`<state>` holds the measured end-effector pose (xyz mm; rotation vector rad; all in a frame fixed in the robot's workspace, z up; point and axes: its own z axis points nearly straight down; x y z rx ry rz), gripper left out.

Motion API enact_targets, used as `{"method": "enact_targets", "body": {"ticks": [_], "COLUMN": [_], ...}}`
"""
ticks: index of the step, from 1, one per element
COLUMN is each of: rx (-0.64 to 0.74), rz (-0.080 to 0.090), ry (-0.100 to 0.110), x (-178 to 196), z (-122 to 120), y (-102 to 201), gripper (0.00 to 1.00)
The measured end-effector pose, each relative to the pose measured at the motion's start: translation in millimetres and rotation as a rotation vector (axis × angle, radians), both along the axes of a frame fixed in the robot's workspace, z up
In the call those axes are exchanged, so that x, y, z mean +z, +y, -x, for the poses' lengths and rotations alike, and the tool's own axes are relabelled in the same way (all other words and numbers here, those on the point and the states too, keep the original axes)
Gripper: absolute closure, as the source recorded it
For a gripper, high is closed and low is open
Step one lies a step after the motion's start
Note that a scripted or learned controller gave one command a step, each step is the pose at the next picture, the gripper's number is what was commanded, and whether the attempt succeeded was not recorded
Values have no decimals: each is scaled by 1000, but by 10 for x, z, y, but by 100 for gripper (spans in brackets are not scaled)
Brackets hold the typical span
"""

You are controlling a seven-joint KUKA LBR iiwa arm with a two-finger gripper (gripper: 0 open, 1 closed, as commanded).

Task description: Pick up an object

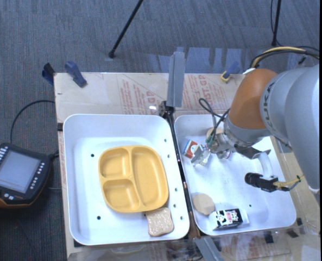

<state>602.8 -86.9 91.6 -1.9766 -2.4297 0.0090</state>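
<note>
My gripper point(203, 155) hangs low over the upper left part of the right bin point(280, 213). A small red and white carton point(190, 148) lies just to its left, touching or nearly touching it. Nearer the bin's front lie a round tan biscuit point(203, 203) and a black and white cow-patterned carton point(227, 218). The arm's grey and orange wrist covers the bin's upper right part.
The left bin point(79, 145) holds a yellow three-part plate point(132, 177), with a slice of toast point(159, 222) by its front wall. A raised divider point(179, 162) separates the bins. A teach pendant point(14, 173) lies off the bench to the left.
</note>
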Motion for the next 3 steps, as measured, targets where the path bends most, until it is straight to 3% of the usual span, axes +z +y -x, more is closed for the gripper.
{"method": "enact_targets", "body": {"ticks": [1,2,3], "rx": [-30,-26,-205], "rz": [1,1,2], "ry": [-5,0,-12], "x": [-73,0,966], "z": [-293,-289,-413], "y": [-24,-20,543], "gripper": [0,100,100]}}
